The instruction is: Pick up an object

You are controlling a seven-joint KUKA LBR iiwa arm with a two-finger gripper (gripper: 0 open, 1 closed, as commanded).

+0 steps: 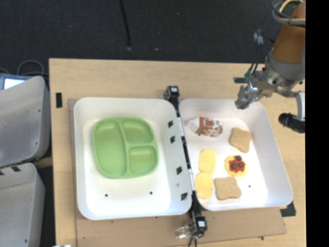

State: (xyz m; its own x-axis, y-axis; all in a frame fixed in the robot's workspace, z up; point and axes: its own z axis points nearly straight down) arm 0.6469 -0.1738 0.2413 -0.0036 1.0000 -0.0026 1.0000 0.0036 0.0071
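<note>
The right bin (267, 138) holds several toy food pieces. A brown-and-white bacon-like piece (208, 127) lies near its far left. A tan bread slice (240, 139) sits to the right of it, and another bread slice (226, 188) lies near the front. Two yellow ovals (207, 160) (203, 184) lie along the left side. A yellow piece with red and black spots (236, 165) sits in the middle. My gripper (245, 99) hangs over the bin's far right corner, above and apart from the food, with nothing seen between its fingers.
The left bin (82, 199) holds a green divided plate (125, 147). A hinge strip with black clips (180, 148) joins the two bins. The grey arm with its orange band (288, 40) comes in from the upper right. The wooden bench (128, 78) surrounds the bins.
</note>
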